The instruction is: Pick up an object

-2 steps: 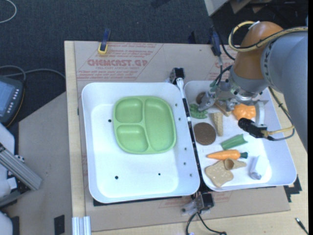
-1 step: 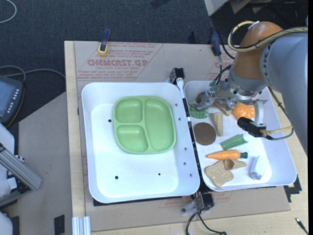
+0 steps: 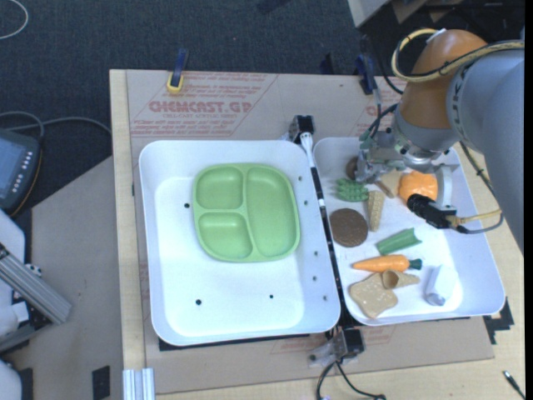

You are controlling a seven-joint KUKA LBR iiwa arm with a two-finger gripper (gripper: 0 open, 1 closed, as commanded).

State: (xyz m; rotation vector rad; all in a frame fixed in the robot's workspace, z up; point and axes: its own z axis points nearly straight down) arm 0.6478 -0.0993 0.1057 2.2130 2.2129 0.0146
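I see the gripper (image 3: 372,167) low over the right bin's (image 3: 479,294) far end, beside the orange fruit (image 3: 416,185). I cannot tell its grip.

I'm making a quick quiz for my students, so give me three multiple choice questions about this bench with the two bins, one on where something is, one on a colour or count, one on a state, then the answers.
1. Where does the green divided plate lie?
A. In the left bin
B. In the right bin
C. On the cardboard outside the bins

2. How many compartments does the plate have?
A. Two
B. Three
C. Five

3. How does the toy carrot stand?
A. Upright on its tip
B. Lying flat on the bin floor
C. Resting on the plate

Answers:
1 A, the plate sits alone in the left bin.
2 B, two smaller sections on its left and one long one on its right.
3 B, it lies on its side in the right bin, apart from the claw, which is over the far end of that bin.
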